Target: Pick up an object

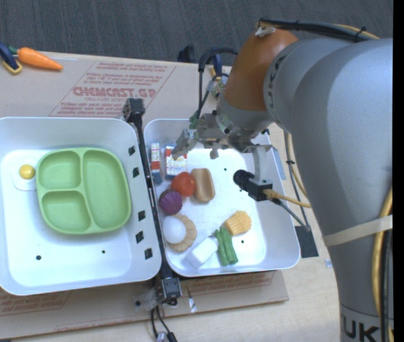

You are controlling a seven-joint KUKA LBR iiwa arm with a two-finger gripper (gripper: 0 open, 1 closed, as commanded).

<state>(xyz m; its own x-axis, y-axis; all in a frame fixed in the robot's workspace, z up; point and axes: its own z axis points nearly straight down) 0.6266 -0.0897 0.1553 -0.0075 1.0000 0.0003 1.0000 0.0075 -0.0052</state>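
Note:
My gripper (pixel 200 140) hangs over the far left part of the right bin (pixel 281 242), below the orange wrist band. Just under and in front of it lie a small red and white carton (pixel 174 162), a red tomato (pixel 183 184) and a tan bread roll (pixel 203 184). Nearer the front sit a purple onion (pixel 171 202), a white egg on a tan cookie (pixel 177 231), a yellow corn piece (pixel 239 223), a green vegetable (pixel 226 246) and a white block (pixel 203 251). I see nothing lifted off the bin floor.
The left bin (pixel 2 262) holds a green divided plate (pixel 84 189) and a small yellow piece (pixel 26 172) at its left wall. A toy carrot (pixel 39 60) lies on the cardboard at the far left. The bulky grey arm (pixel 337 134) covers the right side.

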